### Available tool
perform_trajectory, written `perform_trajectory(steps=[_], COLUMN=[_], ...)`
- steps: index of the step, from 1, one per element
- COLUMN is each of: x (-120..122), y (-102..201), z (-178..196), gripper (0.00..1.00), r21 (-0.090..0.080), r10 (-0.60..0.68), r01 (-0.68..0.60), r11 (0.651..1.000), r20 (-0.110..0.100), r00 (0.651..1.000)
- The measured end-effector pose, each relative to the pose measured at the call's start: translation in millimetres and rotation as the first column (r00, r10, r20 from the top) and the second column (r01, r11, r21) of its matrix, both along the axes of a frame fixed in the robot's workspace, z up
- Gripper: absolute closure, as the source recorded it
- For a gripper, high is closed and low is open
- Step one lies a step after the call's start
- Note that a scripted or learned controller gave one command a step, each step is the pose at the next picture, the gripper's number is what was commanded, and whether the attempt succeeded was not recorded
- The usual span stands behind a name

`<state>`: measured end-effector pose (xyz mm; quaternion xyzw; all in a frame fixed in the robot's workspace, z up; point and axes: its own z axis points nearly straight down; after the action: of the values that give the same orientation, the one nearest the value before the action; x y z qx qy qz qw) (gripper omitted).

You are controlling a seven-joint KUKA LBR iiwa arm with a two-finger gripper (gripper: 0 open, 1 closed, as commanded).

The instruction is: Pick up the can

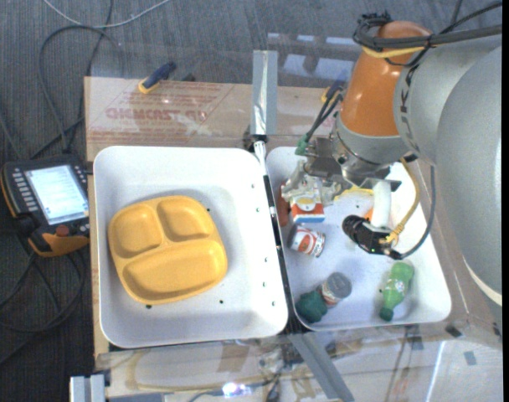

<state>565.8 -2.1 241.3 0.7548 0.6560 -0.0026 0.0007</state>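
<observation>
A small red and white can (pixel 307 241) lies on its side near the left wall of the right bin (pixel 439 308). A second can (pixel 335 289) with a grey lid lies nearer the front, tilted. My gripper (pixel 308 184) hangs over the far left part of that bin, just beyond the red and white can. It is right above a small orange and white carton (pixel 308 213) that sits between it and the can. The gripper's body hides its fingertips.
A dark green lump (pixel 313 306) rests beside the grey-lidded can. A green bottle (pixel 394 288) lies at the front right of the right bin. The left bin (pixel 112 325) holds a yellow divided tray (pixel 167 246). A tablet (pixel 47 193) sits off the bench to the left.
</observation>
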Motion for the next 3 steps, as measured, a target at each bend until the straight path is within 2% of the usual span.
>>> perform_trajectory(steps=[1, 2, 3], x=[-62, -61, -41], y=[-80, -80, -38], z=[-24, -23, -59], gripper=[1.0, 0.0, 0.0], r21=[0.002, 0.002, 0.003], r10=[0.102, 0.102, 0.095], r01=[-0.102, -0.102, -0.095], r11=[0.995, 0.995, 0.995], r20=[-0.002, -0.002, -0.001], r00=[0.995, 0.995, 0.996])
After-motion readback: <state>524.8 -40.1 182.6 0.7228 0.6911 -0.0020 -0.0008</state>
